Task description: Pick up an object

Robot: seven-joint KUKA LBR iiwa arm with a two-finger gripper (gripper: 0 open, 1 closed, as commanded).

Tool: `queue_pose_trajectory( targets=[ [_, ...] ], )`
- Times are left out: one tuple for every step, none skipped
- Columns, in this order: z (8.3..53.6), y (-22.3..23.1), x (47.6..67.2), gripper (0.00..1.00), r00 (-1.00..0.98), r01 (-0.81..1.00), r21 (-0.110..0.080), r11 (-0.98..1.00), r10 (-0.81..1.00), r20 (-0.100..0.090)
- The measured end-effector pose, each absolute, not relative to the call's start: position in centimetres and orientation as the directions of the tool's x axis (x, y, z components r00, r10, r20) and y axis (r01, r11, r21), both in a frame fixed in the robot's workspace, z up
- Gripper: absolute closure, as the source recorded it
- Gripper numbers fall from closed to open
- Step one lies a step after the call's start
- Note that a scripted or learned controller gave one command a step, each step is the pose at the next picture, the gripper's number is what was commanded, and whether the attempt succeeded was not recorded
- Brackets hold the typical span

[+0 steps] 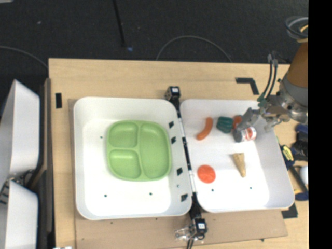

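Note:
My gripper (243,128) reaches in from the right and hangs low over the upper right part of the right bin (270,191). Right beside its tip lie a small red and white object (251,134) and a dark green object (224,123); a bit of red-orange (237,120) shows between them. I cannot tell whether the gripper touches any of these. Further left lies an orange sausage shape (204,129). A tan cone (239,164) and a red-orange round piece (206,174) sit nearer the front.
The left bin (88,191) holds a light green divided plate (139,150). A black hinged divider (182,154) runs between the bins. Cables and tools lie along the bench's right edge (295,154). The arm's orange band (298,66) rises at the right.

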State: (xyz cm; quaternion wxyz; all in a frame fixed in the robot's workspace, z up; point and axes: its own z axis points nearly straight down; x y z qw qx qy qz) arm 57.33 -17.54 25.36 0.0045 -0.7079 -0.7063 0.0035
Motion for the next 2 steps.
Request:
queue_pose_trajectory(
  targets=[
    [26.1,-17.5,57.6,0.0,0.0,1.0,0.002,0.0,1.0,0.0],
    [21.6,-16.9,57.4,0.0,0.001,1.0,-0.003,-0.001,1.0,-0.001]
  ],
)
